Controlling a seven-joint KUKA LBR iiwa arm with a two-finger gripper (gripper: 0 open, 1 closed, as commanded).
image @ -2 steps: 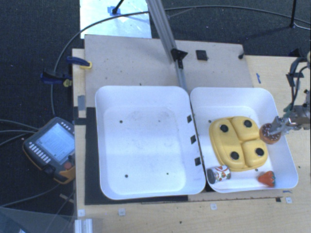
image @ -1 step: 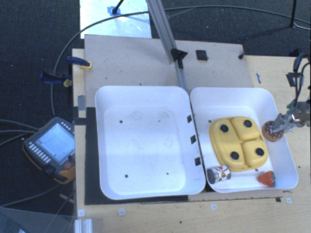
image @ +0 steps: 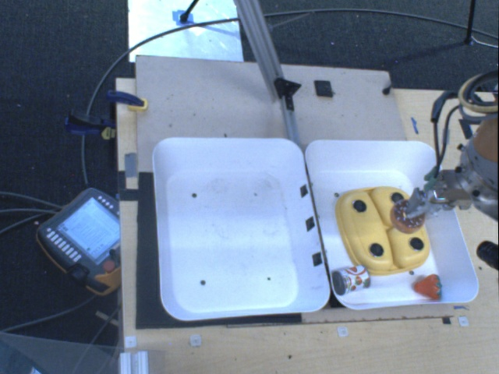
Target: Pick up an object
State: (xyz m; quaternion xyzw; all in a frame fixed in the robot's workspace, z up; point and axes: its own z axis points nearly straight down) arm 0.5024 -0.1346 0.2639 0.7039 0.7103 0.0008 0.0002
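In the right bin (image: 448, 170), jaws (image: 411, 209) meet a brown disc (image: 405, 221) on the yellow block (image: 380, 231); grip unclear.

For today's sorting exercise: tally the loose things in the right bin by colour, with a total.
Yellow: 1, the moulded tray
Brown: 1, the round piece by the gripper
Red and white: 1, the can
Red: 1, the strawberry
Total: 4

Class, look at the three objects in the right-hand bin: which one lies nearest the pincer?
The yellow tray: the pincer sits right over its upper right part. The small can and the red strawberry lie lower in the view, along the bin's near wall.
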